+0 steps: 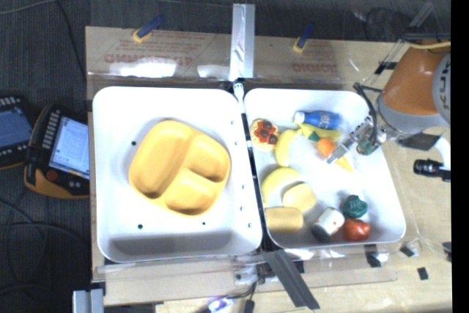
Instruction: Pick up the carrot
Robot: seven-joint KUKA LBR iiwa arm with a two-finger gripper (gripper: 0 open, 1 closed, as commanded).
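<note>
The carrot (325,147) is a small orange piece in the upper middle of the right bin (392,194), just below a blue bottle (320,118). My gripper (346,150) reaches in from the right at a low angle, and its tip sits right beside the carrot's right end. Whether it touches the carrot is unclear. A small yellow piece (344,163) lies under the gripper tip. The grey arm with its orange band (410,84) hangs over the bin's upper right corner.
The right bin also holds a banana (285,146), a red-and-yellow toy (264,131), pale yellow rounded pieces (287,187), a bread roll (283,218), a small can (328,222), a green item (356,205) and a red tomato (357,229). A large yellow moulded object (179,166) lies in the left bin (110,157).
</note>
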